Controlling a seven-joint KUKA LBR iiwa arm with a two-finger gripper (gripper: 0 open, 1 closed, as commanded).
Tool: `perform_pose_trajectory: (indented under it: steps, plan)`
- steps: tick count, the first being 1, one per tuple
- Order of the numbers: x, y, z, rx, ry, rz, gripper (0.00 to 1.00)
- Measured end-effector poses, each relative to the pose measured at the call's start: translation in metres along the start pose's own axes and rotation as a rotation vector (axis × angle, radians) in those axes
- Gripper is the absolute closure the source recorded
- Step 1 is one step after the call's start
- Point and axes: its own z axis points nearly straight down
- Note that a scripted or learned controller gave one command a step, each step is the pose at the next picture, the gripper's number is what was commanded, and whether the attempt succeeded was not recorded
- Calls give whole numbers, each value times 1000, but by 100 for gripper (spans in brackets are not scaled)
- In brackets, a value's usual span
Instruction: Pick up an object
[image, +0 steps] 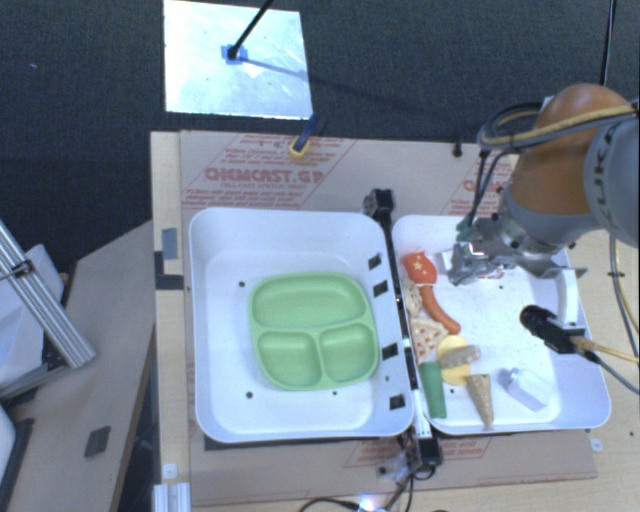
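— Cardboard covers the bench (260, 170), dark carpet behind. Where's the arm (560, 170)?
— Reaching in from the right, pincer (470, 262) low over the right bin (590, 400); its grip, can't tell.
— Contents?
— Toy foods along that bin's left side: tomato (419, 267), sausage (441, 311), cone (481, 397). Left bin (215, 330) holds a green tray (310, 330).

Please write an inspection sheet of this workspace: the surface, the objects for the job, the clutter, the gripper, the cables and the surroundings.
Surface: cardboard-covered bench bearing two shallow white bins, left bin and right bin.
Job's things: in the right bin, red toy piece, orange sausage-shaped piece, green cylinder, cone, small grey block.
Clutter: green three-compartment plastic tray in the left bin.
Gripper: two-finger gripper over the right bin's far part; nothing seen between its fingers.
Cables: yellow and grey cables on the arm.
Surroundings: dark carpet, shiny sheet.
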Motion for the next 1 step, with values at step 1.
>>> perform_pose_trajectory:
  steps: [1]
  plan:
    - [-11, -3, -17, -2, 0, 1, 100]
